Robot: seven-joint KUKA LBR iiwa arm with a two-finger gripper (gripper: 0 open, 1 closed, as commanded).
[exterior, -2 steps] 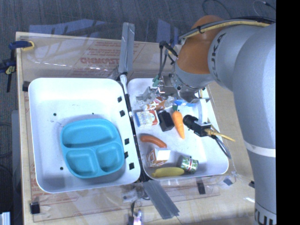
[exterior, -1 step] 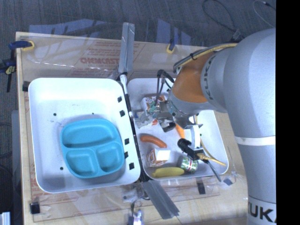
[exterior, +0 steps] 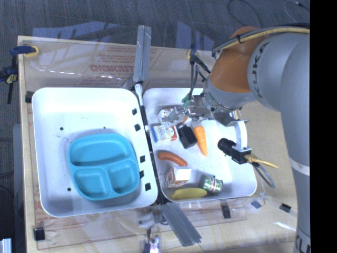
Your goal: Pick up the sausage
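Seen from the fixed camera above the bench, two white bins sit side by side; the left bin (exterior: 47,141) holds a blue divided tray (exterior: 103,166) lying flat toward its near side; the right bin (exterior: 239,181) holds a scatter of small things. The sausage (exterior: 172,158) lies on the right bin's floor near the divider between the bins, reddish-brown, set at a slight slant, apart from the gripper; just below it sits a small brown and white packet (exterior: 177,176), and along the bin's near wall lie a yellow banana (exterior: 189,193) and a green can (exterior: 212,184) on its side. An orange carrot (exterior: 200,139) lies to the upper right of the sausage, beside a black block (exterior: 186,136); a red and white carton (exterior: 165,133) rests by the divider. The grey arm (exterior: 274,73) reaches in from the right, its orange band above the wrist; the gripper (exterior: 184,114) hangs over the far part of the right bin, above the carton and block; whether it is released or clenched, I cannot tell.
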